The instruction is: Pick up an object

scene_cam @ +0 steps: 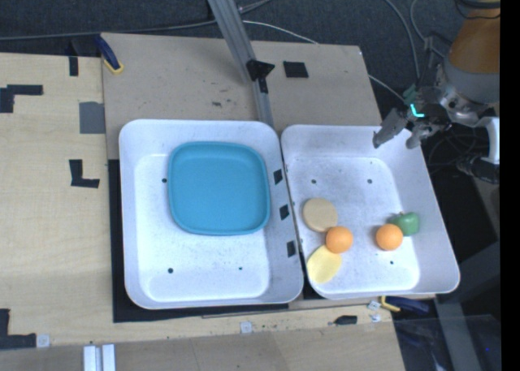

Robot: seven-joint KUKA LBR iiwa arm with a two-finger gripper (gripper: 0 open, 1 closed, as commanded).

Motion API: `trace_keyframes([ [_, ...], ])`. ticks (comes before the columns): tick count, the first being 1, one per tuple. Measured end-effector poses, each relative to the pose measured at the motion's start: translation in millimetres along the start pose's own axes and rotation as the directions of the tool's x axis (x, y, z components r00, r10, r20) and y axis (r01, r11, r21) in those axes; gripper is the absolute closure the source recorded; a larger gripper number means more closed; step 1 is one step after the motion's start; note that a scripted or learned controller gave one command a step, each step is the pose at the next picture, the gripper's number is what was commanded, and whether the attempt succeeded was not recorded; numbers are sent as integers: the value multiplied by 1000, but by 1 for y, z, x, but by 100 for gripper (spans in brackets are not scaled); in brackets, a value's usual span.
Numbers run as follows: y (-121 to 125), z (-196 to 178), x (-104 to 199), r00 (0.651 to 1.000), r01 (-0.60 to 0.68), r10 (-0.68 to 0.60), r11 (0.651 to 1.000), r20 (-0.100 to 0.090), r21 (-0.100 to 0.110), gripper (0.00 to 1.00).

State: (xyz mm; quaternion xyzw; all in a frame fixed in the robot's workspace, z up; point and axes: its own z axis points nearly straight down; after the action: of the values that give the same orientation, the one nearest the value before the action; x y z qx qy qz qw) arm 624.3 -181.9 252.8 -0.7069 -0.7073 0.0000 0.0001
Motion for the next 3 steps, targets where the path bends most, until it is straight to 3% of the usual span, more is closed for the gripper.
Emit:
trace_keyframes([
  [1, 0, 0, 0, 1000, 0, 0, 1000, 0, 0, 0],
  [3, 3, 108, 5, 1000, 0, 0, 1000, -1, 6, 0],
])
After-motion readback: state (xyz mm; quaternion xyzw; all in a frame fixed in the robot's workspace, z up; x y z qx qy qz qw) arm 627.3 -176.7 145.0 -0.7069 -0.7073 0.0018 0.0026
